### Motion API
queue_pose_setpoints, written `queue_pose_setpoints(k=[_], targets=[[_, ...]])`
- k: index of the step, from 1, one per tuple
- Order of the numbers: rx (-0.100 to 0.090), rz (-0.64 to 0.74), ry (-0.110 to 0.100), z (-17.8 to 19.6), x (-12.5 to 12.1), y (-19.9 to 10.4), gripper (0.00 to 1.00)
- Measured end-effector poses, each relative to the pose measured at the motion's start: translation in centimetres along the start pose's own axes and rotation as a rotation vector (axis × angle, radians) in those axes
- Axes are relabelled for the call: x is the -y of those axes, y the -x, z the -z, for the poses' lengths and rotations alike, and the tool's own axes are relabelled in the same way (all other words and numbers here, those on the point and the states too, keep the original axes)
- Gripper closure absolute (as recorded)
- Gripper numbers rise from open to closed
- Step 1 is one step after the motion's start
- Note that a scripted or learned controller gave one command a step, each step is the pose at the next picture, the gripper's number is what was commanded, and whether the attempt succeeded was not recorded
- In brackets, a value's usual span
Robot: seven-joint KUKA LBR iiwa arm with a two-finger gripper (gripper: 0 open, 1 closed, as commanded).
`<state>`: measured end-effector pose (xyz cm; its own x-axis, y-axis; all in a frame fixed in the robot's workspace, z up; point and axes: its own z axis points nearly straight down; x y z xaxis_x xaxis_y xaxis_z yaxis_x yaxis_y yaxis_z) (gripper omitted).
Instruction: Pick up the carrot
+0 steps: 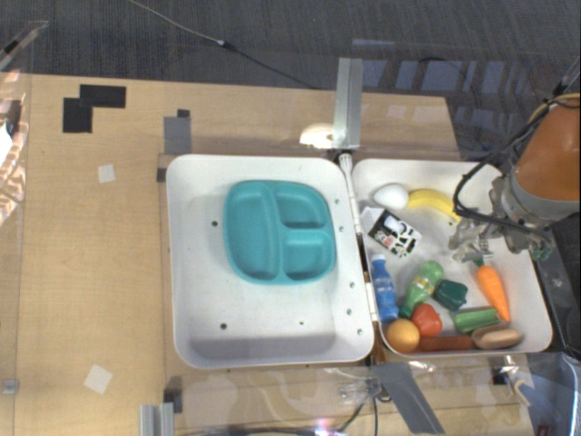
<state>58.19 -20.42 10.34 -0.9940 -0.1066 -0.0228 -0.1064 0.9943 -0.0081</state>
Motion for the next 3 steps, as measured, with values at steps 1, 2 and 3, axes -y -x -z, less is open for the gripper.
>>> queue_pose_setpoints(k=[1, 2, 3], targets=[[-0.005, 0.188, 0.002, -1.1, -0.5, -6.6, 1.00], [-0.012, -0.248, 0.004, -1.0, -2.7, -7.4, 1.00], [-0.009, -0.270, 0.004, 4.8, -7.0, -8.3, 1.00]])
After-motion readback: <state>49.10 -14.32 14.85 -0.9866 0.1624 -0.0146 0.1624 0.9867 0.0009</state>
